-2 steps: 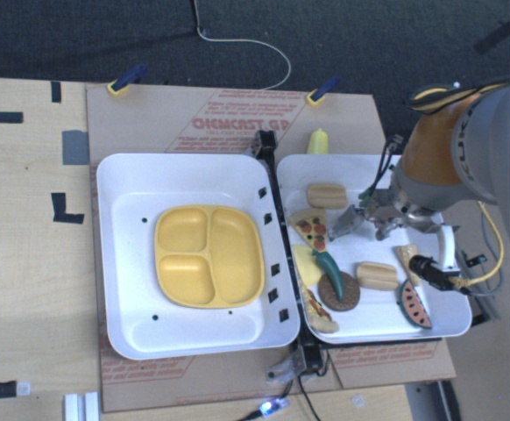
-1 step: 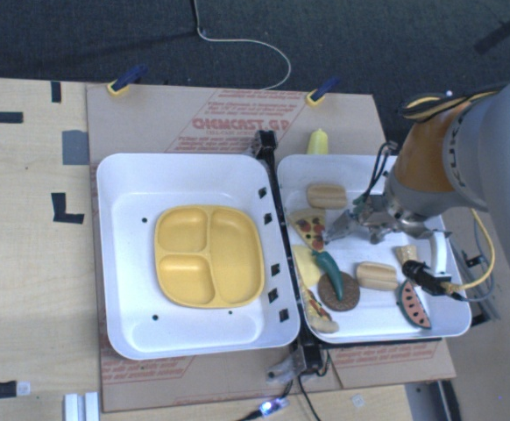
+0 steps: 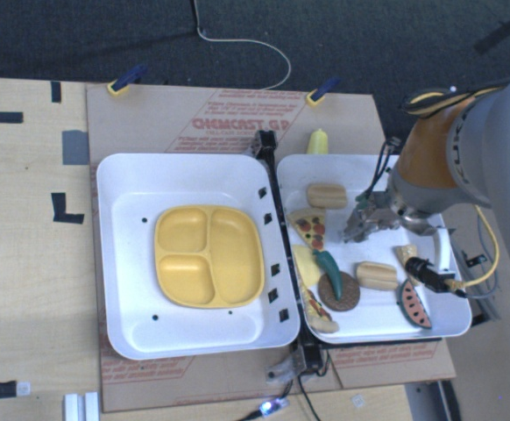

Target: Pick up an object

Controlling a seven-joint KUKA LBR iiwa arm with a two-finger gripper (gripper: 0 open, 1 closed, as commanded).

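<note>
My gripper (image 3: pixel 357 227) hangs low over the middle of the right bin (image 3: pixel 373 321), reaching in from the right. Around it lie toy foods: a tan bread roll (image 3: pixel 326 195) at the back, a pizza slice (image 3: pixel 308 228) to its left, a second tan roll (image 3: pixel 377 274) in front of it, a green pepper (image 3: pixel 329 269) on a brown cookie (image 3: pixel 343 292), a watermelon slice (image 3: pixel 414 304) at the front right, and a yellow piece (image 3: pixel 305 262) by the left wall. Nothing shows between the fingers.
The left bin (image 3: pixel 123 191) holds a yellow divided plate (image 3: pixel 208 255). A yellow item (image 3: pixel 317 141) lies outside the right bin's back rim. Another toy food piece (image 3: pixel 317 312) rests at the right bin's front left corner. Cables run beside the arm on the right.
</note>
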